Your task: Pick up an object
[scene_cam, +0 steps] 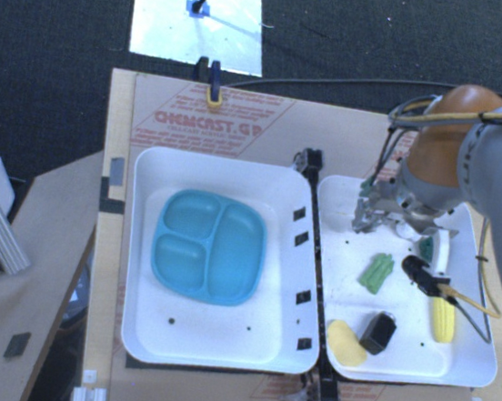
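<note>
Lying near the middle of the right bin (414, 359), the green ridged toy (375, 272) looks like the likeliest pick: small, light, probably stiff plastic, and its ridges should resist slipping. Taking it across its narrow width seems best. The gripper (366, 221) hangs low over the bin's far left part, just beyond the toy and apart from it; whether it is released or clenched I cannot tell, and nothing shows in its grasp.

The same bin holds one yellow corn cob (443, 319) by the right edge, one black block (379, 332) and one pale yellow lump (345, 342) toward the near left corner, and one white piece with a green end (438, 250). Of the counter's two bins, the left bin (216, 328) carries one blue divided plate (213, 245).
</note>
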Action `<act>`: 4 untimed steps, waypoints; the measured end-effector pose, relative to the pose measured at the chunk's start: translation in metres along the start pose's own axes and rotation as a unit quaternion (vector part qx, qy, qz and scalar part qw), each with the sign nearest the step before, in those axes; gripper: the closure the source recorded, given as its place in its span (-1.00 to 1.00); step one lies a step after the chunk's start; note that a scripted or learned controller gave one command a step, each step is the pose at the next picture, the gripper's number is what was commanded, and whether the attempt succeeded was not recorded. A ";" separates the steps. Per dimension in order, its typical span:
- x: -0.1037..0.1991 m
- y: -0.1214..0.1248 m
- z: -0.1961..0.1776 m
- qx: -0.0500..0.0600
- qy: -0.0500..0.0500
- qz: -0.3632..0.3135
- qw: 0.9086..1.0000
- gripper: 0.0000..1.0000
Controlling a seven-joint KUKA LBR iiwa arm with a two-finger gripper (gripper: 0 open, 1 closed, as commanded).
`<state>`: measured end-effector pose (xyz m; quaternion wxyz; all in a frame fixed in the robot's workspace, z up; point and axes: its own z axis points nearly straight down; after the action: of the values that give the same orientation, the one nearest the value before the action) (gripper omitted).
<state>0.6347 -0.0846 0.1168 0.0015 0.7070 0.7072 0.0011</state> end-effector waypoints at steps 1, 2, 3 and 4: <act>-0.008 0.008 -0.058 -0.002 0.000 0.000 1.000 1.00; -0.001 0.004 -0.117 -0.002 0.000 -0.002 1.000 1.00; -0.001 0.005 -0.138 0.000 0.000 -0.002 1.000 1.00; 0.055 -0.017 -0.141 0.001 0.001 -0.004 1.000 1.00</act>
<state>0.6168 -0.0300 0.2578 -0.0002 0.7040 0.7102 0.0008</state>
